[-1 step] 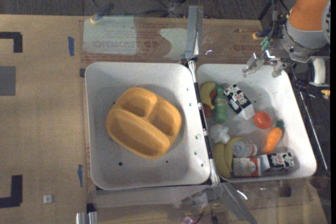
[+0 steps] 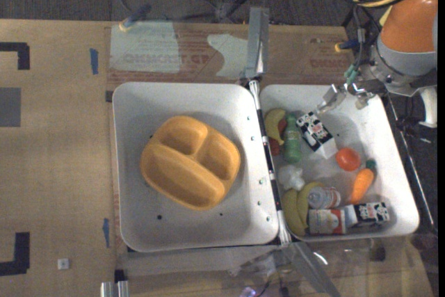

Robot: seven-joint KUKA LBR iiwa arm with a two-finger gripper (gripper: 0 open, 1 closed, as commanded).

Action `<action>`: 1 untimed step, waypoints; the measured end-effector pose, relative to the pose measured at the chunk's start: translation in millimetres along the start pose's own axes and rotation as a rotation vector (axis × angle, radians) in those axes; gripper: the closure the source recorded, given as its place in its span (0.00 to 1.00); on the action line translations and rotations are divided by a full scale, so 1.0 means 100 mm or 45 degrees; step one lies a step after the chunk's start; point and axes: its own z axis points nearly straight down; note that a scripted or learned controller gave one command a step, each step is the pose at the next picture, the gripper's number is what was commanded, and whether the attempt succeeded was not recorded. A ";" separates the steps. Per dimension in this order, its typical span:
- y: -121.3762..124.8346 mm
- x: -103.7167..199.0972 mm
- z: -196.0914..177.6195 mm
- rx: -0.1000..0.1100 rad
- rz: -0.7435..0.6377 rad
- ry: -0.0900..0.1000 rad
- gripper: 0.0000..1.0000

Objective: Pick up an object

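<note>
The arm (image 2: 410,24) is cut off by the top and right edges, so only its orange band and wrist show. The gripper (image 2: 342,95) is small and blurred, its tips indistinct. Among the crowded toys, a banana (image 2: 292,211) lies partly under a can (image 2: 321,198), whose label is unreadable.

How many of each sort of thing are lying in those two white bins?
Orange divided tray: 1
Bananas: 2
Milk cartons with cow print: 2
Carrot: 1
Orange-red round fruit: 1
Green bottle: 1
Can: 1
White lump, too blurred to name: 1
Total: 10
</note>
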 end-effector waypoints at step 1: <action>-0.26 0.10 1.27 -0.007 0.008 -0.003 0.00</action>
